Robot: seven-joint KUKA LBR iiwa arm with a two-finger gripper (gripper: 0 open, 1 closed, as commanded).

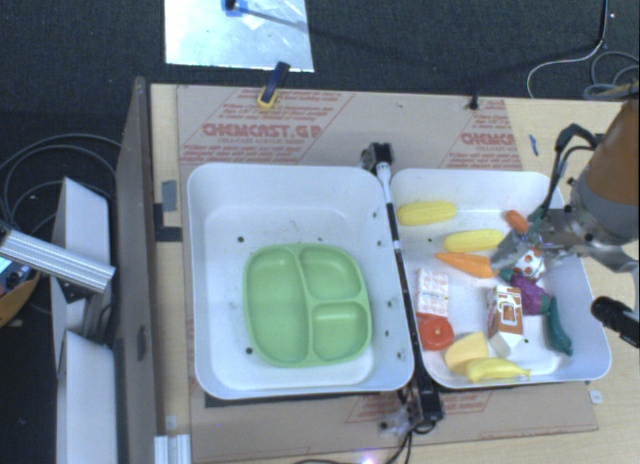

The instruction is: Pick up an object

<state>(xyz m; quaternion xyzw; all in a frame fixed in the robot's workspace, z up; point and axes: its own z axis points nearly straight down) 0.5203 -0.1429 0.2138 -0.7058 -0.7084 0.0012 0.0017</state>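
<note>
My gripper [519, 251] hangs low over the middle right of the right bin [590, 364], reaching in from the right. It is just above the tip of an orange carrot [464, 264] and beside a purple eggplant [533, 293]. Around it lie a yellow corn cob [427, 213], a second yellow piece [473, 241], a small orange piece [515, 220], a brown and white carton [506, 314] and a dark green vegetable [556, 331]. A small white and red item [531, 264] sits right under the gripper; whether it is gripped is hidden.
Nearer the front of the right bin are a white packet [432, 292], a red tomato [435, 332], a yellow lemon [465, 350] and a banana [497, 370]. The left bin [215, 212] holds a green divided plate [307, 303].
</note>
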